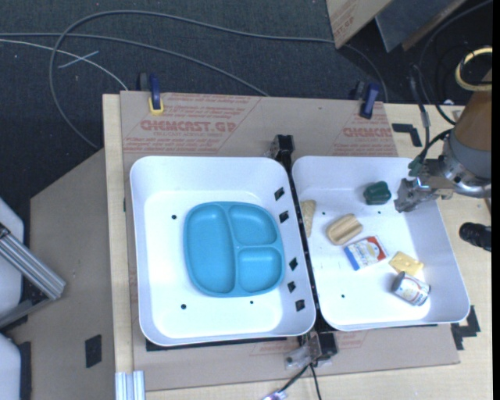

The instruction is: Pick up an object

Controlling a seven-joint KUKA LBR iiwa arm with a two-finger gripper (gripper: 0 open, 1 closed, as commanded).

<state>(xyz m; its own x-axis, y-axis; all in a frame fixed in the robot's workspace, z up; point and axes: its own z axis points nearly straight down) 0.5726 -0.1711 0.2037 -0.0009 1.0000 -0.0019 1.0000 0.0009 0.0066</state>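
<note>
The right bin (437, 312) holds a dark green lump (377, 192) at the back, a tan bread-like roll (344, 229), a red, white and blue packet (365, 251), a yellow wedge (405, 263) and a small can (411, 289) lying on its side. A pale beige piece (308, 216) lies by the bin's left wall. My gripper (408, 199) hangs over the right bin's back right part, just right of the green lump. Nothing shows between its fingers.
The left bin (156, 297) holds a blue divided plate (233, 248). Blue clamps (155, 92) (369, 99) pin the board at the back. Cables and a cardboard box (351, 17) lie beyond the bench.
</note>
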